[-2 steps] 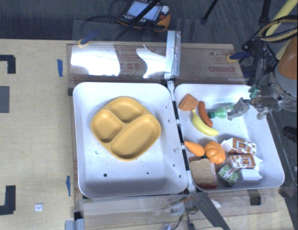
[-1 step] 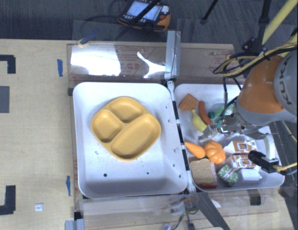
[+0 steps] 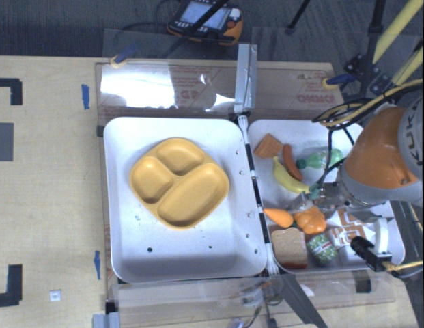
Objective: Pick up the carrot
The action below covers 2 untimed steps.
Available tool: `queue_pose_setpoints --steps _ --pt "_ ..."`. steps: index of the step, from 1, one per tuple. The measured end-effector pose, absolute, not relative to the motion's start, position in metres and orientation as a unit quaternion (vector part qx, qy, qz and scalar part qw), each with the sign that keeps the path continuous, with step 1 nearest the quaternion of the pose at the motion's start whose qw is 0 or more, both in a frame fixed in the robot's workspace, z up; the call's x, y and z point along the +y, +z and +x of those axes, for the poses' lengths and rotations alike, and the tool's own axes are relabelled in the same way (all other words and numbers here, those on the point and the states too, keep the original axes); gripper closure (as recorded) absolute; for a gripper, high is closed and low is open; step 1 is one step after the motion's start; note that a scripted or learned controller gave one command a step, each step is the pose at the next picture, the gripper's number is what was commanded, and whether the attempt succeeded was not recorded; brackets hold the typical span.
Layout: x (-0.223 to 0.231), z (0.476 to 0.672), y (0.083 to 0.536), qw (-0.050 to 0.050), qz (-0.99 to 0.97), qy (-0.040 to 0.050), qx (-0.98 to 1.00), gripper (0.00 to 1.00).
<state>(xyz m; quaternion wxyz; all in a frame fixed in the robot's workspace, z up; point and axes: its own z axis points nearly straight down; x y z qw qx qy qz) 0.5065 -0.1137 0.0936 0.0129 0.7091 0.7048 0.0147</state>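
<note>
While the wooden surface point(image 3: 41, 203) spreads widest across the camera view, the two white bins sit side by side on it, and the left bin point(image 3: 123, 244) carries a yellow divided plate point(image 3: 179, 181). The right bin point(image 3: 396, 248) is crowded with toy food, and the grey arm point(image 3: 386, 152) with its orange band reaches over it from the right. The gripper point(image 3: 326, 198) hangs low over the middle of that bin, but its underside is hidden from this angle and the pictures do not let me tell how it is set.

The carrot point(image 3: 279, 216) lies against the right bin's left wall, pointing left, just beside an orange rounded piece point(image 3: 311, 221) and just above a slice of bread point(image 3: 289, 245). A banana point(image 3: 288, 177), a red sausage-like piece point(image 3: 291, 161), an orange wedge point(image 3: 269, 146) and a green item point(image 3: 319, 160) lie further back; a green netted piece point(image 3: 323, 249) sits near the front.

To do this step well, I judge the gripper should shift left toward the bin wall, line up across the carrot's thick end, and descend clear of the orange piece and the bread, since the wall leaves little room.

Reddish print shows on the cardboard point(image 3: 314, 87) behind the bins, too faint to read. A handheld screen device point(image 3: 205, 18) lies beyond.
</note>
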Motion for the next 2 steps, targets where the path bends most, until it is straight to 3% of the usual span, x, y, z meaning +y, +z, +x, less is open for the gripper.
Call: queue_pose_setpoints --steps 1,2 --pt "-0.118 0.501 0.099 0.009 0.712 0.0081 0.702 1.0" --pt "-0.071 0.543 0.182 -0.002 0.756 -0.0022 0.654 1.0"
